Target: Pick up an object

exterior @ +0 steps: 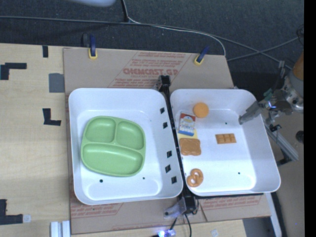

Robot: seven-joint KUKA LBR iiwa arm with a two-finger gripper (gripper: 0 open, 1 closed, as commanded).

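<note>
Where the two white bins sit side by side on the table, the left bin holds a green divided plate with three compartments, lying flat toward that bin's 9 o'clock side. The right bin carries five small items. An orange ball rests near the bin's 11 o'clock corner; just beside it, toward 7 o'clock, lies a small printed packet in red, white and blue. Touching or nearly touching the packet's lower edge is a brown toast-like piece. A pretzel-shaped piece lies at the bin's 7 o'clock corner, apart from the toast. A flat orange cracker lies alone near the bin's centre, well apart from the others.

The tool enters from 3 o'clock and hangs over the right bin's 2 o'clock rim, its grey tip pointing toward 8 o'clock. It has nothing visibly between its fingers; whether they are spread or closed I cannot tell. The cracker is the item nearest the tip, yet clearly apart from it. A brown cardboard sheet underlies both bins.
</note>
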